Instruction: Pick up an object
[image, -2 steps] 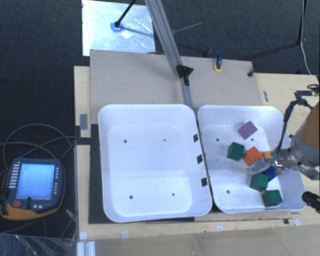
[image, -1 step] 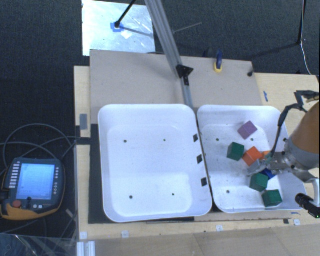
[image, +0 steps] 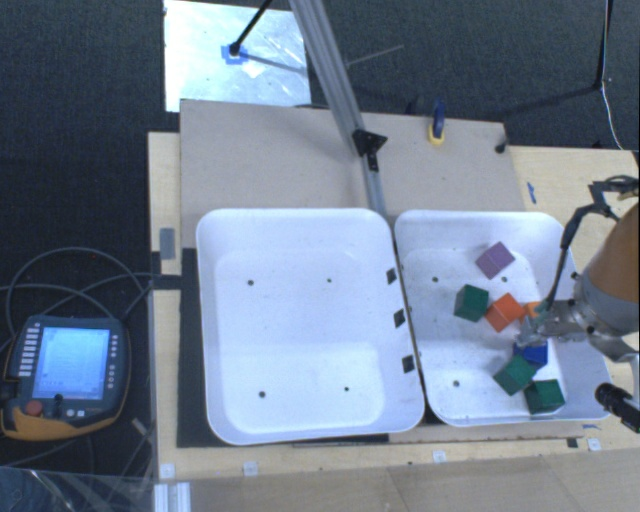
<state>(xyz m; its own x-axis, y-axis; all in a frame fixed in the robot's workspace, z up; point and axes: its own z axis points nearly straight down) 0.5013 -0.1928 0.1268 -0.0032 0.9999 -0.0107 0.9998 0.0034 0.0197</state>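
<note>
Nearest the camera in the right bin (image: 440, 400): two dark green blocks, one at the front corner (image: 545, 396) and one just beside it, up-left (image: 515, 375), close enough that they may touch. Just behind them a blue block (image: 533, 352) sits right under the claw (image: 545, 325), which hangs at the bin's right side with the arm coming in from the right; can't tell if the claw is open or closed, and nothing shows held in it. Next back, an orange block (image: 505, 311) touching or nearly touching a green block (image: 472, 302) on its left. Farthest, a purple block (image: 494, 260), alone, well apart from the rest. Left bin (image: 300, 225) sits alongside on the worktop (image: 290, 140). Handling guess: all look like small rigid cubes, probably light wood or foam, not fragile, flat faces give good grip, smooth paint may be a bit slippery. Take hold across two opposite flat faces, not corner to corner. Blue is closest to the claw but crowded by the green one in front, so neighbours may get nudged. Purple is the cleanest pick, open on all sides, though it is turned at an angle so the claw would need to rotate to match.
</note>
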